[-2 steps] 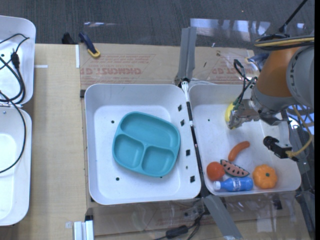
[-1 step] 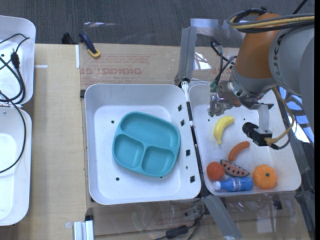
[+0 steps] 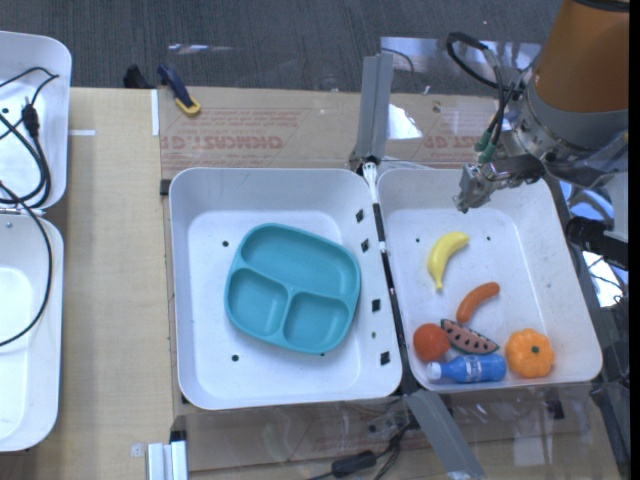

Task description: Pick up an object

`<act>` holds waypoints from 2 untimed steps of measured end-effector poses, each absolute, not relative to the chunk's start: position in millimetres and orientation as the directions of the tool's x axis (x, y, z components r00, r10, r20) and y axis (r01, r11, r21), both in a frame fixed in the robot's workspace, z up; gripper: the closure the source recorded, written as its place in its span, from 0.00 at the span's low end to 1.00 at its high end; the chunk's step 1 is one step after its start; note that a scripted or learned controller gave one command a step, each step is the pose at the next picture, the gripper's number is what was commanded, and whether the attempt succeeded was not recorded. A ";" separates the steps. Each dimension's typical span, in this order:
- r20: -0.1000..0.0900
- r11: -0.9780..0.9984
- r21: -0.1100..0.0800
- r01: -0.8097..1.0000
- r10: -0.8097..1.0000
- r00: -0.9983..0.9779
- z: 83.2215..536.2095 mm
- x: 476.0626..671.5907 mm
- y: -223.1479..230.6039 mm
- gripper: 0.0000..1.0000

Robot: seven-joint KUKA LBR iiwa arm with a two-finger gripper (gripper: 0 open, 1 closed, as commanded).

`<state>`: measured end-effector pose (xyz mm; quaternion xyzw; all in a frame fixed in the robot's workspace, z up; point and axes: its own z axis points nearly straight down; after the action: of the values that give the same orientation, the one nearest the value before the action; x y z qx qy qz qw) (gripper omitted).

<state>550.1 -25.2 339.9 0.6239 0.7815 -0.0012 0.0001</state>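
Observation:
The right bin (image 3: 560, 258) holds a yellow banana (image 3: 446, 254), an orange sausage-like piece (image 3: 477, 301), a red tomato (image 3: 431, 341), a watermelon slice (image 3: 469, 338), a blue bottle (image 3: 468, 370) lying on its side and an orange pumpkin (image 3: 529, 354). My gripper (image 3: 470, 197) hangs over the bin's far left part, above and behind the banana, with nothing visible in it.
The left bin (image 3: 200, 298) carries a teal divided plate (image 3: 292, 287). A grey upright post (image 3: 374, 108) stands behind the gap between the bins. Cables and white trays lie at the far left. A blue and yellow tool (image 3: 178, 90) rests on the bench behind.

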 end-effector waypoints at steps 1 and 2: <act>-0.002 0.222 -0.002 0.975 0.975 -0.222 339.8 550.1 -25.1 0.00; 0.000 0.244 -0.004 0.970 0.970 -0.244 202.8 586.2 -36.0 0.00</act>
<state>586.2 -36.0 202.8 0.6149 0.7886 -0.0016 -0.0012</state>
